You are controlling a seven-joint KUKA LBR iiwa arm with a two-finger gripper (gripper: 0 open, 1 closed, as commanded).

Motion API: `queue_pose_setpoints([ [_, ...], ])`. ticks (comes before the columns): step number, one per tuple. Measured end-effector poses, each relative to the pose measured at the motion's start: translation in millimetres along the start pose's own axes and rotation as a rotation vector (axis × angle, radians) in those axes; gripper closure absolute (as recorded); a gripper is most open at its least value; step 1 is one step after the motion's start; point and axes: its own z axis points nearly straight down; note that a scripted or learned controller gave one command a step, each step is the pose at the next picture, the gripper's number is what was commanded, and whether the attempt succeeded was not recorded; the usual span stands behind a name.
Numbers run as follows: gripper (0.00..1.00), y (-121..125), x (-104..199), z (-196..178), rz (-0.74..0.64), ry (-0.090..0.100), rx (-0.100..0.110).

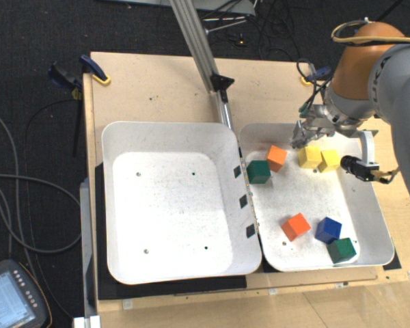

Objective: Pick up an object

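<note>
Approach step: gripper (304,137) hovered at twelve o'clock of right bin (369,203), state untellable; next, descent onto yellow block (309,158).

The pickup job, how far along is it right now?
Nothing looks lifted yet: all the blocks sit on the floor of the right bin. In hand: the pincer is low beside the yellow blocks, near the orange block. Left: grasping one and raising it.

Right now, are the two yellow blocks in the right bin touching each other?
Touching. The camera view shows the left yellow block and the right yellow block pressed side to side, with no white bin floor between them.
</note>
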Motion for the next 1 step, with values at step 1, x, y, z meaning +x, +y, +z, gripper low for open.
queue_pose_setpoints([
  [1, 1.0, 11.0, 5.7, -57.8, -0.001, 0.005, 0.014],
])
